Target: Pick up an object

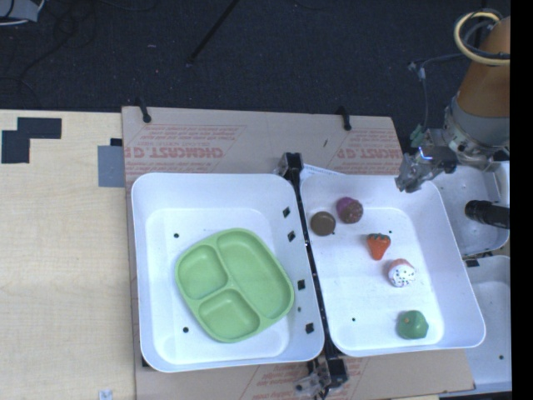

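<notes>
Two white bins side by side on the bench: left bin (158, 215) holding a green divided plate (233, 284), right bin (450, 257) holding five small things well apart from one another — a brown round piece (322, 222) and a purple one (349, 210) near the far wall, a red strawberry-like toy (379, 245) at mid-bin, a white speckled ball (401, 274) just beyond it, a green lump (411, 325) toward the near right corner. Gripper (410, 176) up over the right bin's far right corner, nothing seen between its tips, too small and blurred to tell whether spread or pressed together.
</notes>
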